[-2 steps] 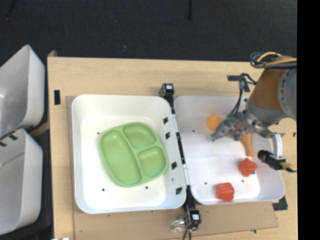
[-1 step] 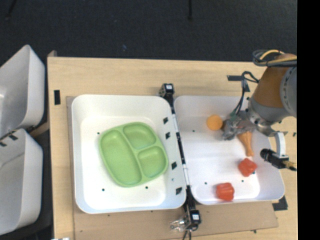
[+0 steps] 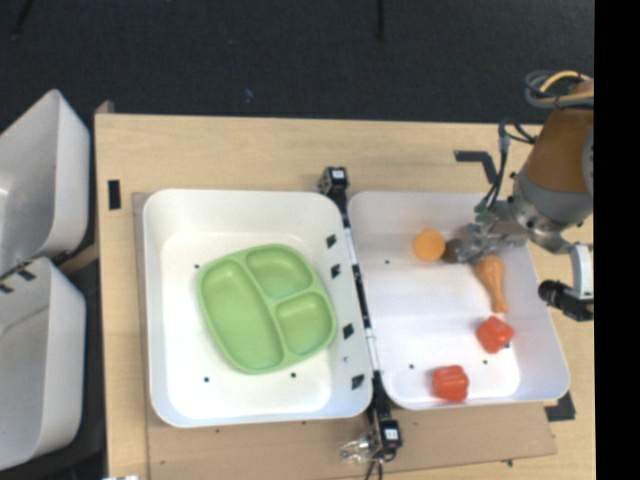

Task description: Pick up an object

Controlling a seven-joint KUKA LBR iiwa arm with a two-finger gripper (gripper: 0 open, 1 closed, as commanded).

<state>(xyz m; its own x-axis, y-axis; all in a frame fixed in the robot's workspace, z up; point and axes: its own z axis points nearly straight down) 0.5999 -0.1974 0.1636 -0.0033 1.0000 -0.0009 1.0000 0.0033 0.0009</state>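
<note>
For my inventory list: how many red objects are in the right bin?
2: one red object near the right wall, another red object by the front edge. The arm may hide more.

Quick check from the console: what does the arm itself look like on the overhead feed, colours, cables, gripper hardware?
The arm is grey, with a wide orange band above the wrist. Yellow and pale cables loop over its top. The gripper is a small dark grey metal assembly. A black fitting sticks out at its lower side.
</note>
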